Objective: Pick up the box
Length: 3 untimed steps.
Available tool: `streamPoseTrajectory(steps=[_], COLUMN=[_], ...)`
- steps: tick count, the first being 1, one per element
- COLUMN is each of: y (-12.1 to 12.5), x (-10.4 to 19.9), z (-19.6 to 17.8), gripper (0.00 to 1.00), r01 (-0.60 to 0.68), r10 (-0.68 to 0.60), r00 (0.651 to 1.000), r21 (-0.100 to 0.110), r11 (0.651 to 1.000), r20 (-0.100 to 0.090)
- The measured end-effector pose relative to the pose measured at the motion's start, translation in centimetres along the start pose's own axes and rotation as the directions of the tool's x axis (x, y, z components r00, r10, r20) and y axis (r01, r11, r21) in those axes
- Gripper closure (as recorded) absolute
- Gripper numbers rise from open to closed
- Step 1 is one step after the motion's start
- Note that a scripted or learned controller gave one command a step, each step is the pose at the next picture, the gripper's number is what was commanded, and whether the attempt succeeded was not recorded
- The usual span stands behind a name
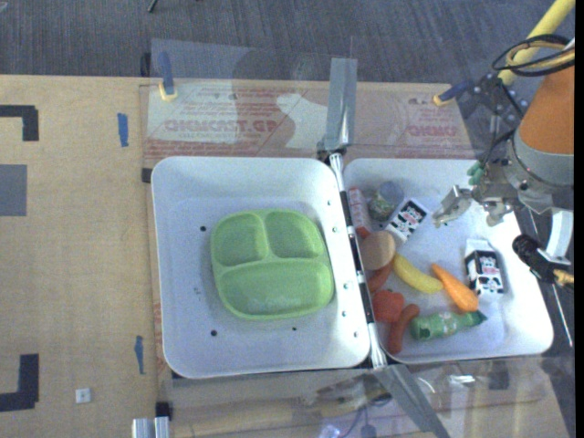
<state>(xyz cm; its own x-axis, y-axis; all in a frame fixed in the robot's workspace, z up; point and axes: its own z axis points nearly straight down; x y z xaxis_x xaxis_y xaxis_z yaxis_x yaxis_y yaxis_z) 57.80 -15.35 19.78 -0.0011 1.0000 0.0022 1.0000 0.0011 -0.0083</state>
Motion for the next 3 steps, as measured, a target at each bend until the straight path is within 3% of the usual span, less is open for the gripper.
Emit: streamPoseTrajectory(steps=[1,2,3], y=[3.9,7.4,7.4], x=[2.8,4.6,5.9], z=[8.9,11.5,11.4], gripper=[0.00,0.00,0.00], r01=[0.053,-0.207,-0.301], r10=[-0.053,0.207,0.301], r00=[0.999,0.978,0.954], r21=[-0.003,0.074,0.077], r11=[0.999,0.976,0.951], r20=[0.001,0.006,0.012])
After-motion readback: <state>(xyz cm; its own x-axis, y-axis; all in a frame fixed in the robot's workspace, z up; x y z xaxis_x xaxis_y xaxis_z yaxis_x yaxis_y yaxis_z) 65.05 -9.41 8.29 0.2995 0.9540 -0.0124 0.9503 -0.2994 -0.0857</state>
